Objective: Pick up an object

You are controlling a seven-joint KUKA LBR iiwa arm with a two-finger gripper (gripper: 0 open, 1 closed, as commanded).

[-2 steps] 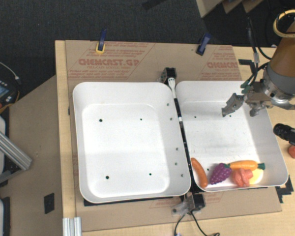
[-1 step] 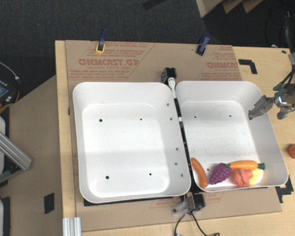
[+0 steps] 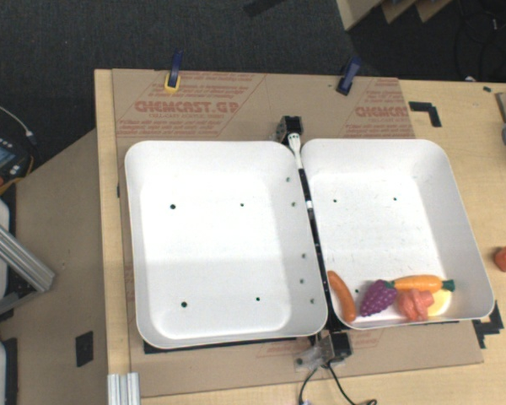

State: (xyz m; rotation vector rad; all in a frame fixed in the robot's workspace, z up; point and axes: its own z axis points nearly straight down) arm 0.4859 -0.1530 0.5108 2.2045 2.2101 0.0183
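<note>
Camera view: the purple grapes (image 3: 377,297) (probably light, bumpy plastic) are best pinched across the middle; gripper state can't be told.

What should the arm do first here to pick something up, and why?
Probably reach in over the right bin toward its near edge, where the toys cluster: hot dog, purple grapes, carrot. The hot dog lies slightly apart from the rest, so it looks the easiest first target.

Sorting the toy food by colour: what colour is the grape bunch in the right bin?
Purple grape bunch, seen in the camera view.
</note>
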